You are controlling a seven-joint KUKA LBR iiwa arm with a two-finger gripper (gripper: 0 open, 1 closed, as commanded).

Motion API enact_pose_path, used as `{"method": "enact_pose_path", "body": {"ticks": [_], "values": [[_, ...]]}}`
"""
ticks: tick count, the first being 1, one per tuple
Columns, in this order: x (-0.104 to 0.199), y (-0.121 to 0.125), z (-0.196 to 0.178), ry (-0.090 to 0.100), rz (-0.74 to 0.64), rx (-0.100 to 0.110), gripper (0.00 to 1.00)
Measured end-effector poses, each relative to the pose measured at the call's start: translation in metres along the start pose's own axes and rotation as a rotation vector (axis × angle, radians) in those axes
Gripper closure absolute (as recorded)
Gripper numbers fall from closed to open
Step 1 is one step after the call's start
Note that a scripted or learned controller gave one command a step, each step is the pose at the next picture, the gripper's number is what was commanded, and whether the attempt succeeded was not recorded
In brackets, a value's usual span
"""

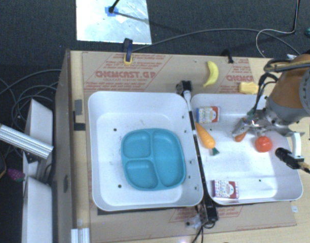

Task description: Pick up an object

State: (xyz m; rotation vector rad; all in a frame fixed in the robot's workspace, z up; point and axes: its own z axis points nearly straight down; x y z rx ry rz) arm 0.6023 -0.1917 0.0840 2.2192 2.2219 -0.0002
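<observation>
Objects lie scattered in the right bin (297, 189): an orange tomato-like ball (263, 144) near the far right side, a toy carrot (205, 136) against the left wall, a small red-and-white carton (208, 115) near the back, and a second carton (225, 189) at the front edge. The print on both cartons is too small to read. The gripper (244, 130) hovers low over the middle of this bin, just left of the ball, its fingers (239, 135) close around a small orange-brown piece; whether they pinch it or merely touch it cannot be told. The grey arm (292, 97), with its orange band, enters from the right. The left bin (109, 115) carries a blue divided plate (153, 158). Behind the bins, on the brown board covering the counter (145, 70), a yellow banana (211, 73) and a yellow block (248, 87) rest beside red lettering that reads "CHEMCAST GP".
</observation>
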Motion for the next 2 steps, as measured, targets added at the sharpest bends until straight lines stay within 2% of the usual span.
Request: {"method": "enact_pose_path", "body": {"ticks": [1,2], "values": [[0.000,0.001,-0.011,-0.001,-0.002,-0.004,1.00],[0.071,0.000,-0.087,0.001,-0.004,-0.004,1.00]]}}
